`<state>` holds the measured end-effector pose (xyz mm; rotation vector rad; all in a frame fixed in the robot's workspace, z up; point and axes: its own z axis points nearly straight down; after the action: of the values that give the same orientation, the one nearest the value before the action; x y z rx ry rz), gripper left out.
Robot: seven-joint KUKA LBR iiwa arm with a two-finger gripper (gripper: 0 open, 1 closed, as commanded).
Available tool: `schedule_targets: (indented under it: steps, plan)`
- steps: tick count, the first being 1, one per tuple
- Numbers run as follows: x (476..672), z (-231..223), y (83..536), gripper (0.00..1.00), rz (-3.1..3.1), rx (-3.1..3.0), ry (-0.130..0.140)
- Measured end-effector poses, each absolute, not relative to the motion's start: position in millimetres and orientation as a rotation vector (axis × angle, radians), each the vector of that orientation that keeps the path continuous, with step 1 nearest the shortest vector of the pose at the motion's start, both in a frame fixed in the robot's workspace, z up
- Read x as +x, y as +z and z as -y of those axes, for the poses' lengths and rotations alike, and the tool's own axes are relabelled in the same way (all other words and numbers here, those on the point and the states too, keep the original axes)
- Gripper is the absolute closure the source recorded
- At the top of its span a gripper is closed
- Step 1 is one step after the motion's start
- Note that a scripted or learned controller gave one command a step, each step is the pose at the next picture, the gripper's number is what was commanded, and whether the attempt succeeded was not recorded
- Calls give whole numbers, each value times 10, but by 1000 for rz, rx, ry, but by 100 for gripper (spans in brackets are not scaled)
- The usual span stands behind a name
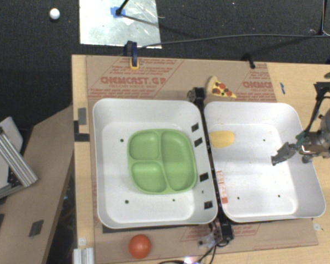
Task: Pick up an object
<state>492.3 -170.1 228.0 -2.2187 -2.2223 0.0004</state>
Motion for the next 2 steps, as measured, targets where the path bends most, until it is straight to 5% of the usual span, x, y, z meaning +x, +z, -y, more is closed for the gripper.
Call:
schedule_targets:
  steps: [2]
  plan:
    - [4924,1615,1271,0,2221,-2218,1]
